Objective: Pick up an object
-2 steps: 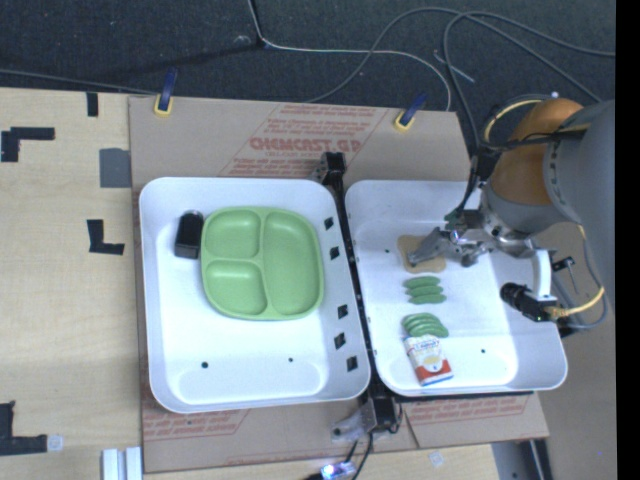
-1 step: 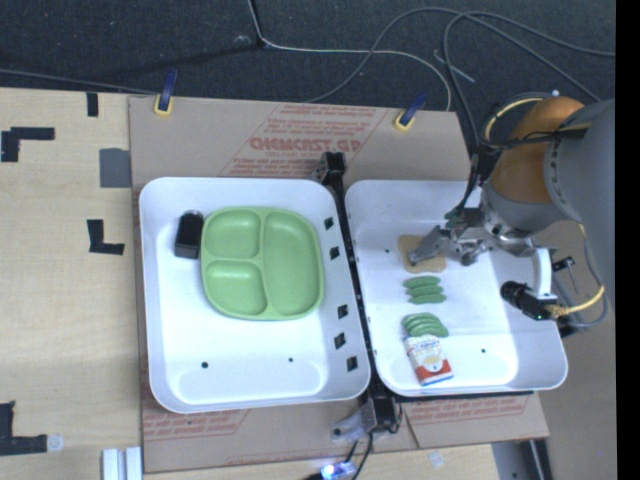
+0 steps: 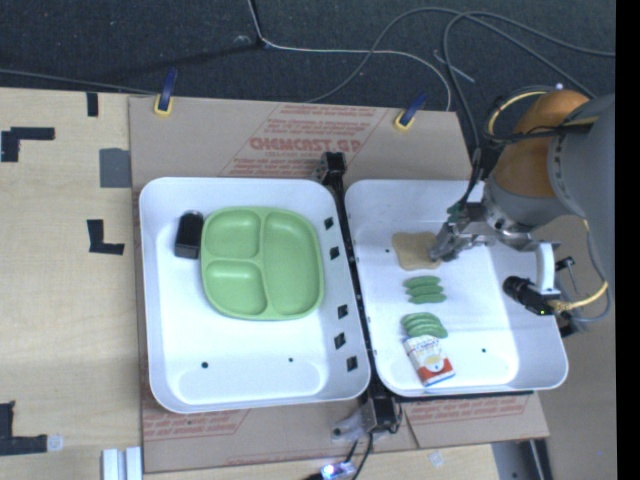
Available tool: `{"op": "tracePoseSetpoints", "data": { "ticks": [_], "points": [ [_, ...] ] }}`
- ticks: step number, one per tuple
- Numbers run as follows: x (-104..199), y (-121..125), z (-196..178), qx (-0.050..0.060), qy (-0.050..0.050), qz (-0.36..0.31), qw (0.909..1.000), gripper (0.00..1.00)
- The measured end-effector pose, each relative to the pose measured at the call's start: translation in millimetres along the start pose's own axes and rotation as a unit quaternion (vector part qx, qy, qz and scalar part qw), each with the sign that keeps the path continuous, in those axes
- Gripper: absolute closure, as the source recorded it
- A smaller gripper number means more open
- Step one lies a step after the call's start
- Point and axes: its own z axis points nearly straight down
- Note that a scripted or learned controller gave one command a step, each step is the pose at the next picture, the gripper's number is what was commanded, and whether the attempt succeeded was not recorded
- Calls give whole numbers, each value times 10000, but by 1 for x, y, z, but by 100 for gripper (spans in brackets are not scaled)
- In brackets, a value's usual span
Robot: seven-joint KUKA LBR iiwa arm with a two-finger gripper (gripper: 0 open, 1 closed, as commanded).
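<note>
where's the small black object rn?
In the left bin, near its upper left corner, the small black object sits right against the left edge of the green divided plate, far from the gripper over the right bin.

Flat tan piece (image 3: 410,251) (right bin (image 3: 500,368), far end)

left white bin (image 3: 160,298) holds green divided plate (image 3: 262,263), small black block (image 3: 188,235) at its left edge. cardboard sheet (image 3: 300,138) under bins, yellow clamps (image 3: 164,103).
</note>
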Motion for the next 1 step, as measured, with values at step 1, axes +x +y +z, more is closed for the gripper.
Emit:
{"op": "tracePoseSetpoints", "data": {
  "ticks": [1],
  "points": [
    [-1,6,-63,15,-5,4,10000,100]
  ]
}}
